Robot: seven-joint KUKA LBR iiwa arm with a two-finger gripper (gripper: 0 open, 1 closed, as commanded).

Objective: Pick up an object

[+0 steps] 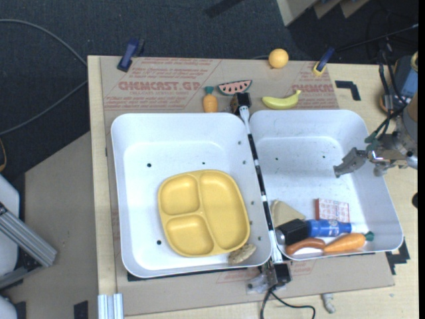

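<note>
Tool (345, 165) is seen spread and empty over the right bin (312, 121). Carrot (345, 243), judged light, stiff, is best gripped mid-body.

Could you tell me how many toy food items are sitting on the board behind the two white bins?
4: a small orange carrot-like toy, a watermelon slice, a yellow banana, and an orange ball-shaped fruit farthest back. None looks hidden.

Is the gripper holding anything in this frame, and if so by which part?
Nothing is held. The gripper is over a bare part of the right white bin, apart from the orange toy carrot and other items.
</note>
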